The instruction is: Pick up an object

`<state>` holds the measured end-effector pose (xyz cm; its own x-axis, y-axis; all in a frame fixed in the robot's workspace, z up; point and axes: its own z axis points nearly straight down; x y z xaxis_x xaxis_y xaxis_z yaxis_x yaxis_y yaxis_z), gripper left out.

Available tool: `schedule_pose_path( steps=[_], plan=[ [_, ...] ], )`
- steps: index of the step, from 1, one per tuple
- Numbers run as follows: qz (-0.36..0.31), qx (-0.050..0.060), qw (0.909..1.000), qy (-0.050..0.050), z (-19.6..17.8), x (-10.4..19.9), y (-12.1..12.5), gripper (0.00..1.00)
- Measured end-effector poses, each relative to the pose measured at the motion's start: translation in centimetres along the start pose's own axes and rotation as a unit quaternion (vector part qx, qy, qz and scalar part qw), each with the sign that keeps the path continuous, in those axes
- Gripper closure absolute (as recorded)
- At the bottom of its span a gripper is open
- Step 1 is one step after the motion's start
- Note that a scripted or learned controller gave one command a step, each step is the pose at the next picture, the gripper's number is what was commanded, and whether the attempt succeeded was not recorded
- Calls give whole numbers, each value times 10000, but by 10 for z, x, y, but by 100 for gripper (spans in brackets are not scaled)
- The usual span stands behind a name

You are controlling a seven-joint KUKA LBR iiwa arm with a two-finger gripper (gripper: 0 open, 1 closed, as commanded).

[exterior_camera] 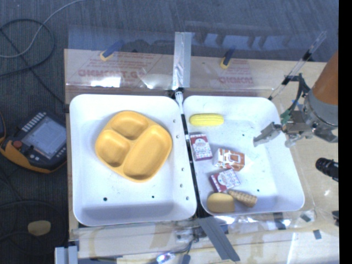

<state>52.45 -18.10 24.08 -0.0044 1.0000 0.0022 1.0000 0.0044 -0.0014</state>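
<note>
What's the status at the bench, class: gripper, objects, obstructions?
Gripper above right bin's right side, holding nothing. Corn cob, small cartons lie loose. Divided yellow plate in left bin.

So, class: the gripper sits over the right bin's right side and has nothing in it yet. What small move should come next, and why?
Probably a short shift leftward toward the small packets in the middle of the right bin. The gripper hangs over bare bin floor near the right wall, with no object under it, and those packets lie closest.
</note>
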Motion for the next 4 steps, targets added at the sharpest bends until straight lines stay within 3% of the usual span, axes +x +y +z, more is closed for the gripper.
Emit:
schedule_pose_path(
  steps=[1,2,3,4],
  plan=[
    [318,-4,9995,-3,139,35,23,0],
    [-20,-90,10000,-4,149,-21,-26,0],
    [-26,-103,9999,4,140,-20,-25,100],
    [589,3,9983,-20,53,9,15,100]
  ],
)
